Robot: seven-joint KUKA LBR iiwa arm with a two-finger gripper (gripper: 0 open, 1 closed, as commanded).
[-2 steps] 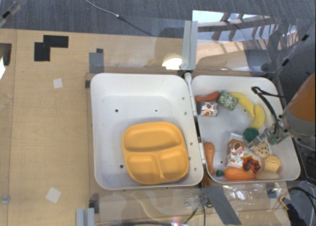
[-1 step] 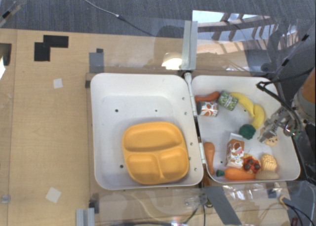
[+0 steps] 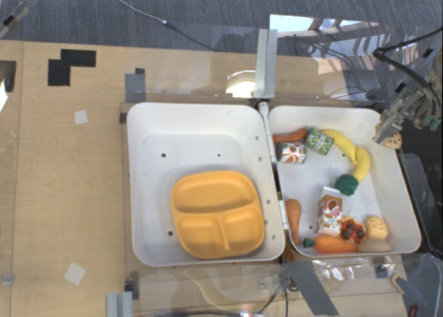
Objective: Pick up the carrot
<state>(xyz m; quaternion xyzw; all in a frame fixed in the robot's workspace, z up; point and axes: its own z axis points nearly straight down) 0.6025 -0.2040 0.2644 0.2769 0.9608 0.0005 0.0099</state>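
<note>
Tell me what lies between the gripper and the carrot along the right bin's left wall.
The gripper hangs at the right bin's upper right edge. The carrot lies against the left wall. Between them lie the banana, the green broccoli piece and the small carton.

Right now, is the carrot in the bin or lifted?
In the bin: the carrot lies against the right bin's left wall, the claw apart from it.

Arm (image 3: 423, 104) cut off at right edge — hand (image 3: 389, 132) blurred.
</note>
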